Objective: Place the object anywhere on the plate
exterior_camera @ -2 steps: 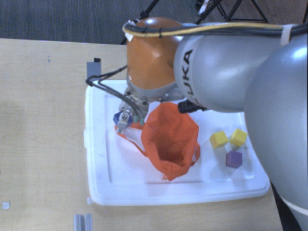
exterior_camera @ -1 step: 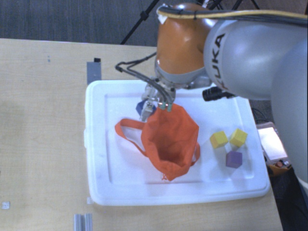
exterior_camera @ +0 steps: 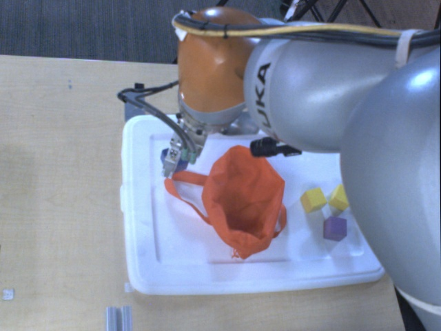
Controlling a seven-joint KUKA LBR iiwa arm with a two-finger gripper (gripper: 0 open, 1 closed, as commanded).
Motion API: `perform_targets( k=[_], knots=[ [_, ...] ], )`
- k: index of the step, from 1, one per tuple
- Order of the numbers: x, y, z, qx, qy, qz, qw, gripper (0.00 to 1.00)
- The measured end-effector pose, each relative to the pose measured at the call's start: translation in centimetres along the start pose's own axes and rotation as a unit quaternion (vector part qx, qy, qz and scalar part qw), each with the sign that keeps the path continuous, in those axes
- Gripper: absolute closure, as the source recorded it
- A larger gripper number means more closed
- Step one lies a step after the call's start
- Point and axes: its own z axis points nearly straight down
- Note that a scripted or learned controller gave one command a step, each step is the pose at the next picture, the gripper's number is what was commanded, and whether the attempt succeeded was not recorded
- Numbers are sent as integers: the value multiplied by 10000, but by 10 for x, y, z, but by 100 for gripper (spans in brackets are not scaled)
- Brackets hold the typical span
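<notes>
Pale wooden bench (exterior_camera: 55, 185) fills the left of the camera view, with dark grey carpet (exterior_camera: 83, 12) beyond its far edge. On it sits a shallow white plastic bin (exterior_camera: 141, 254), its near rim running along the bottom of the frame.

Inside the bin lies a crumpled orange fabric bag (exterior_camera: 244, 198), mouth open toward the camera (its strap (exterior_camera: 186, 185) trails off to the left across the bin floor). To the right of the bag are two small yellow cubes (exterior_camera: 313, 200), close together, and just in front of them a small purple cube (exterior_camera: 335, 228); all three rest on the bin floor, apart from the bag.

The grey arm with its orange band (exterior_camera: 213, 61) reaches in from the right. Its two-finger gripper (exterior_camera: 176, 158) hangs low over the bin's back-left area, just beside the end of the strap. Whether it is apart or together I cannot tell, and nothing is visibly held.
</notes>
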Motion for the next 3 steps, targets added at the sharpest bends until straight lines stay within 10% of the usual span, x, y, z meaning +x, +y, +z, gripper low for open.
perform_targets(
  k=[1, 2, 3],
  knots=[
    [-60, -52, 34, 13, 2, 632, 9980, 100],
    [-34, 13, 48, 4, -1, 1414, 9900, 100],
    [-71, -67, -1, 3, -12, 1123, 9937, 100]
  ],
)
